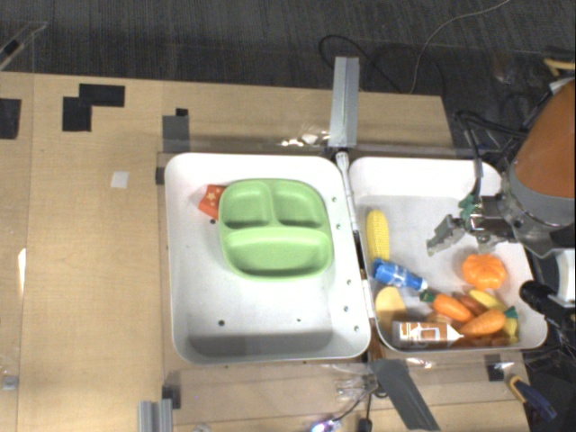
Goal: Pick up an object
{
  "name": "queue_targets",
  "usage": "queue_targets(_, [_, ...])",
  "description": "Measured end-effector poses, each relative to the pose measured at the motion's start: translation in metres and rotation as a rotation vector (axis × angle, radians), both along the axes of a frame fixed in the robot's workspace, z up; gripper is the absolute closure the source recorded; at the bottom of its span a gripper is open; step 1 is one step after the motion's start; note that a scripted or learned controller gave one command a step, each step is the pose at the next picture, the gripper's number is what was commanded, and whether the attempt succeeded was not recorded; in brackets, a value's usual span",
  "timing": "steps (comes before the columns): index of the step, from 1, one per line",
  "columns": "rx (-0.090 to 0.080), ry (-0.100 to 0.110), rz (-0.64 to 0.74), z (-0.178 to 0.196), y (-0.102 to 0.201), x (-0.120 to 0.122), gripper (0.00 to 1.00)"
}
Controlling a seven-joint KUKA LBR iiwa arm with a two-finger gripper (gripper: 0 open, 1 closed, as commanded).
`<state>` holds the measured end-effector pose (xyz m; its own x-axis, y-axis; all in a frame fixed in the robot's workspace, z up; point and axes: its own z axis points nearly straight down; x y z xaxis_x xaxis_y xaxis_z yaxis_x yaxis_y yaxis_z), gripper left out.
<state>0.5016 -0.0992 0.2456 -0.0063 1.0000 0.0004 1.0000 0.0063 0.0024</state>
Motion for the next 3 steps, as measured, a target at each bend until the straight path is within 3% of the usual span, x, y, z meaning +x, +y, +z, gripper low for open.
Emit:
queue_targets(1, [0.000,-0.001,0.031,-0.150,-0.035,-0.014,0.00])
queue_targets(2, [-0.001,-0.004,0.174,-0.035,0.008,-0.009,0.00])
queue_targets(3, [-0.001,-0.017,0.160,-0.155,0.007,0.029,0.00])
